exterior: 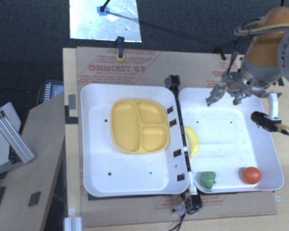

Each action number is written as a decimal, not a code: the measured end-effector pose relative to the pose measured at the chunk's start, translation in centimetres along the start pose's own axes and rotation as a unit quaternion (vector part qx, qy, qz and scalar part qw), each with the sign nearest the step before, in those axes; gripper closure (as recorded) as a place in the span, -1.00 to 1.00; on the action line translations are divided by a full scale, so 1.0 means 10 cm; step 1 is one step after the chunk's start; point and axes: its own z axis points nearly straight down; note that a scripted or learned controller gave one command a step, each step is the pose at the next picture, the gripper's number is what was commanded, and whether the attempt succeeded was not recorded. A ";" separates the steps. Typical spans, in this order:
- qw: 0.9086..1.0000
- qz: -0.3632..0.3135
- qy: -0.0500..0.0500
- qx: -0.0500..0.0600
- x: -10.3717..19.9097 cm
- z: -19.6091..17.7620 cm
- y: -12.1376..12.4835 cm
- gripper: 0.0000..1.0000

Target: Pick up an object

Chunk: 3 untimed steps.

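Nearest the camera, along the front wall of the right shallow white plastic bin, sit two small pieces — a green pepper-shaped toy by the divider and an orange-red round toy toward the right corner, well apart. Both bins rest on a cardboard-covered table. Inside the left white bin lies a yellow three-compartment plastic plate, roughly centred. A yellow banana-shaped toy lies against the divider in the right bin. Over that bin's back edge hangs the grey arm's end effector, its two fingers spread apart with nothing between them — far from all three toys.
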 end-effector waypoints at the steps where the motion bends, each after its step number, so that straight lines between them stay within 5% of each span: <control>1: 1.000 -0.001 -0.001 -0.006 0.00 -0.07 0.03 -1.00; 3: 1.000 0.000 0.000 -0.004 0.02 0.96 -0.09 -1.00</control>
